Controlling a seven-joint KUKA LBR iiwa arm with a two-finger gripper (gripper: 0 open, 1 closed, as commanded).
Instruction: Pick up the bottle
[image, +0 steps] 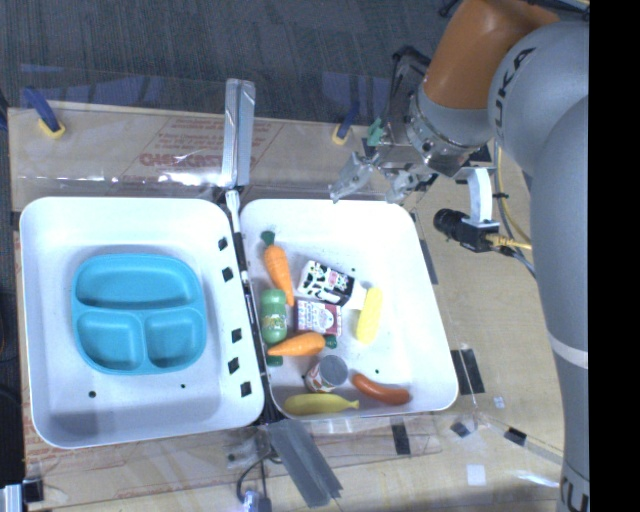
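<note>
Bottle (273, 313) first: small and green, lying on its side at the left edge of the right bin (425, 300), centre of the frame, tucked between two carrots. You're likely dealing with light, stiff plastic, smooth and prone to roll, so pinch across the round body, not the ends. It looks stubby, green with a paler label band. The lower carrot (296, 346) touches it from below and the upper carrot (277, 268) from above; a carton (318, 317) sits just beside it on the right. Farther back, upper right of the frame, the pincer (378, 180) hangs over the bin's far rim, spread apart and gripping nothing, well apart from your bottle.
</note>
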